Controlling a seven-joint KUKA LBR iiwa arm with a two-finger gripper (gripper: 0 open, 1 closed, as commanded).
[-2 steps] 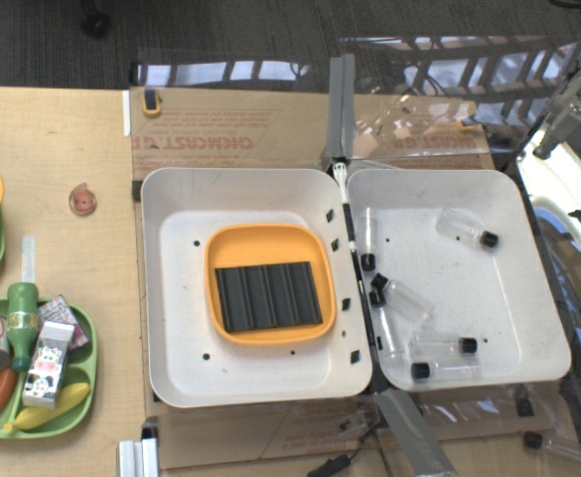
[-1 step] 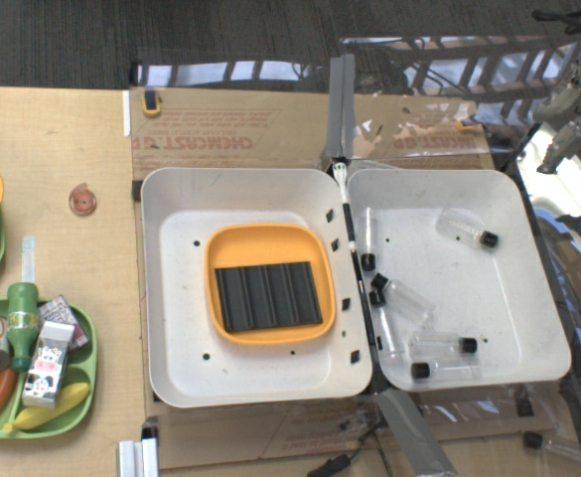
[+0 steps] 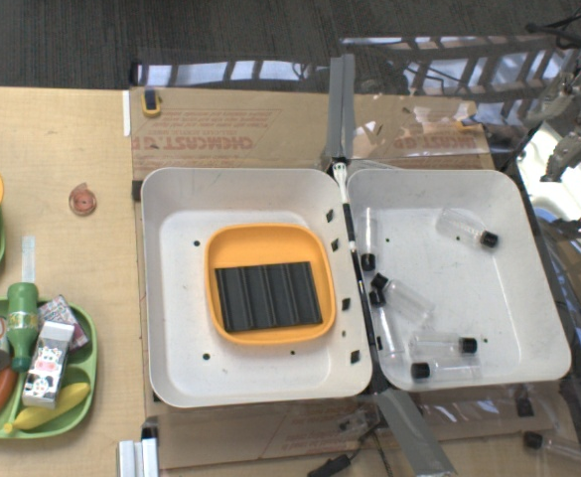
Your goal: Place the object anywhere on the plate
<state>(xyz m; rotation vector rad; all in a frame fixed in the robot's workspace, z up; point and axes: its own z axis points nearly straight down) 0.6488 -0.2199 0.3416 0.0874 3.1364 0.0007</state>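
Two white bins are noted on cardboard [image 3: 220, 132]. The orange plate [image 3: 270, 238] is centred in the left bin [image 3: 171, 366]; clear black-capped vials [image 3: 466, 229] lie right of the plate, in the right bin [image 3: 528, 266]. Gripper state cannot be told.

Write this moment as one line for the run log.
plate: left bin, holds dark ridged block | right bin: clear vials, black caps
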